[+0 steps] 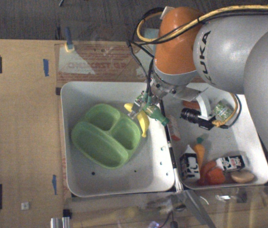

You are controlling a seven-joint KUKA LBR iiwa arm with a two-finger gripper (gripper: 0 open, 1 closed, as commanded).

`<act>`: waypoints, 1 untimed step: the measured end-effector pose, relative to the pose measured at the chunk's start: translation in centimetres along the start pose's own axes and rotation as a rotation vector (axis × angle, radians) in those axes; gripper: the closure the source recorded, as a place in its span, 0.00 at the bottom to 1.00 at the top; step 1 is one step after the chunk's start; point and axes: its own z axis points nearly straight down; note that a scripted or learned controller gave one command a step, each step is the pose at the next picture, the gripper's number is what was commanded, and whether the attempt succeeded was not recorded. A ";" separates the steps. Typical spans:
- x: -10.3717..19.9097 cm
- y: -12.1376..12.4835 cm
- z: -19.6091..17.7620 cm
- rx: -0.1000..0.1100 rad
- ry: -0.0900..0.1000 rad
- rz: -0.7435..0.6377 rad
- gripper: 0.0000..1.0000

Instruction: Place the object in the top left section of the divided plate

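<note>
The green divided plate (pixel 106 135) lies in the left bin (pixel 124 182), toward its left and middle. It has one long section on its lower left and two smaller ones along its upper right. My gripper (pixel 147 109), with green fingertips, hangs over the plate's right rim beside the wall between the bins. A yellow toy banana (pixel 143 124) sits between the fingers, one end poking out to the upper left and the other curving down over the rim. The gripper is shut on it.
The right bin (pixel 257 141) holds a carrot (pixel 199 153), two small milk cartons (pixel 188 166) (pixel 232 162), a red fruit (pixel 213 175) and a tan roll (pixel 242 176) along its lower edge. The arm's bulk covers that bin's upper part.
</note>
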 end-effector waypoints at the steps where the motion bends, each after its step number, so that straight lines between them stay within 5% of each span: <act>1: 8.5 -0.3 -3.9 0.000 0.002 -0.186 1.00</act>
